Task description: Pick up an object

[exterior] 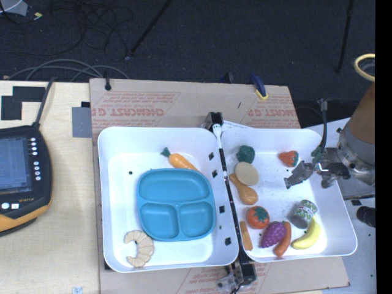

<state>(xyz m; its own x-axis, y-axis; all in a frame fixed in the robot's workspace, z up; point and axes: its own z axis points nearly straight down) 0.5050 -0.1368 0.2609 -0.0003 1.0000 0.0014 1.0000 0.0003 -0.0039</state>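
My gripper (312, 176) hovers over the right side of the right bin (343, 237), fingers spread open with nothing between them. Just below it lie a small grey-green can (303, 213) and a yellow banana (308, 236). A red strawberry (288, 158) sits just left of the fingers. Further left are a dark green piece (246, 154), a beige round piece (247, 174) and a brown gourd (245, 192). A tomato (258, 217), purple grapes (272, 233) and an orange-red pepper (283, 242) lie near the front.
The left bin (113, 164) holds a blue divided plate (176, 202), a carrot (179, 160) and a croissant (139, 248). Both bins rest on a cardboard sheet (184, 103). A control pendant (18, 176) lies on the bench at far left.
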